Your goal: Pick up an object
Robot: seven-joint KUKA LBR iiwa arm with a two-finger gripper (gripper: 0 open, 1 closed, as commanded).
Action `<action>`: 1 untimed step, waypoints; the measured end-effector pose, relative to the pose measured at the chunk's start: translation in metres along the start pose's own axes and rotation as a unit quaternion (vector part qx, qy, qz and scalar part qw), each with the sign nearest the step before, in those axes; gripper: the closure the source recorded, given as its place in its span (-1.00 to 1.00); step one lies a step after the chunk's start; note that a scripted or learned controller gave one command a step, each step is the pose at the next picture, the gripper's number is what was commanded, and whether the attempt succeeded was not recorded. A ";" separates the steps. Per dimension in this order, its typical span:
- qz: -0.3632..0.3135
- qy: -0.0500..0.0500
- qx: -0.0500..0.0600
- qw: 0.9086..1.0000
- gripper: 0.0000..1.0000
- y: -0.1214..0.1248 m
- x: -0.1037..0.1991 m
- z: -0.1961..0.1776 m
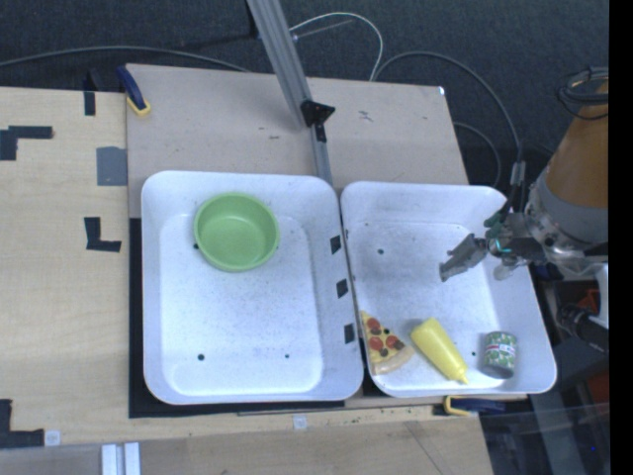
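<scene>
Pale wood bench, dark floor behind it, and two shallow white bins side by side, with the right bin (425,206) as the landmark. Its near edge holds three things in a row: a pizza slice toy (382,342) at the left corner, a yellow bottle (439,348) lying tilted just right of it, and a small green-labelled can (498,353) right of the bottle, near the right corner. A green bowl (235,231) sits in the other bin, left of the right bin. The gripper (473,256) hangs over the right bin's middle, above and apart from the row, and nothing shows between its fingers; how wide they stand I cannot tell. To do this well, it should probably centre over the bottle, turn to span its narrow width, and descend straight
</scene>
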State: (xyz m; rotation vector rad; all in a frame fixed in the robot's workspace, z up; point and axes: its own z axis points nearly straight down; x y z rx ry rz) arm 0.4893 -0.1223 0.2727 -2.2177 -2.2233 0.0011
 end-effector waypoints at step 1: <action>0.000 0.000 0.000 1.000 -1.00 0.000 0.000 0.000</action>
